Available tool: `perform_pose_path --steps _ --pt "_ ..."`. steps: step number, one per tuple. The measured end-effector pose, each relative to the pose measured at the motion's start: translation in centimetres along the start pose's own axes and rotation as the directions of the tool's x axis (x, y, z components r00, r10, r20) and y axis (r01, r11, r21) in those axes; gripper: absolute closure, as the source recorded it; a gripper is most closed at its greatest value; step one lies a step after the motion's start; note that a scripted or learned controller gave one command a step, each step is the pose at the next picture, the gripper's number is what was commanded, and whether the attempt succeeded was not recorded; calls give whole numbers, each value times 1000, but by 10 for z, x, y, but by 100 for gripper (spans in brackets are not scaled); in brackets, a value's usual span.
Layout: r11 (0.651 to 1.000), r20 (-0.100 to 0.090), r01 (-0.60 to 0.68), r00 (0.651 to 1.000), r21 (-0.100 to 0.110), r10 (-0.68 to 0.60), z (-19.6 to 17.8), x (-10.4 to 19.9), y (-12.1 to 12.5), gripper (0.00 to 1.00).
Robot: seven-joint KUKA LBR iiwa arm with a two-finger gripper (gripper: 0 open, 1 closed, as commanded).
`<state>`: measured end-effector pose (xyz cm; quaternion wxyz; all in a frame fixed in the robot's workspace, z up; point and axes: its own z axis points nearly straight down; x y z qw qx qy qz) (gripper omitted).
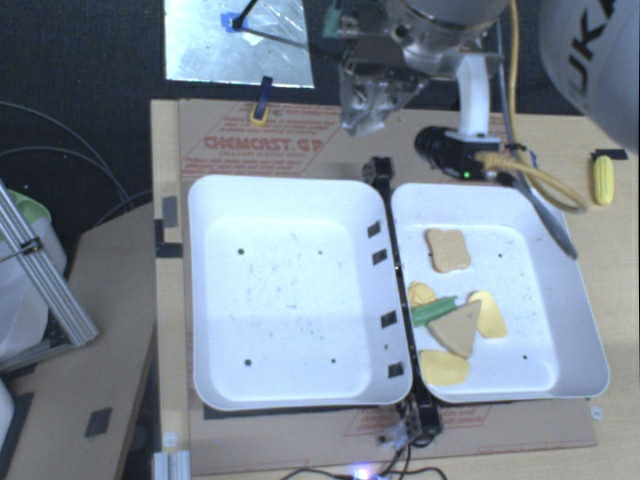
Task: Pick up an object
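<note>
We are seeing the right bin (pixel 570 298) holding a toast slice (pixel 448 250), a green piece (pixel 433 313), a wedge (pixel 456 330) and yellow pieces (pixel 444 368) — the gripper (pixel 368 103) is hanging beyond the far rims.

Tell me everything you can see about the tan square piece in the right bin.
The tan square piece looks like a flat slice of toast, light brown with rounded corners and a slightly wavy outline. It lies flat on the floor of the right bin, in its upper part, a little tilted. Nothing touches it; the yellow pieces lie below it, apart.
</note>
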<state>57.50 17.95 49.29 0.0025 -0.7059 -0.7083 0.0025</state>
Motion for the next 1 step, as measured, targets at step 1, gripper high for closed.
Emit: perform_pose_path --steps 1 --pt "1000 -2 7 1000 -6 -7 11 59 -69 100"
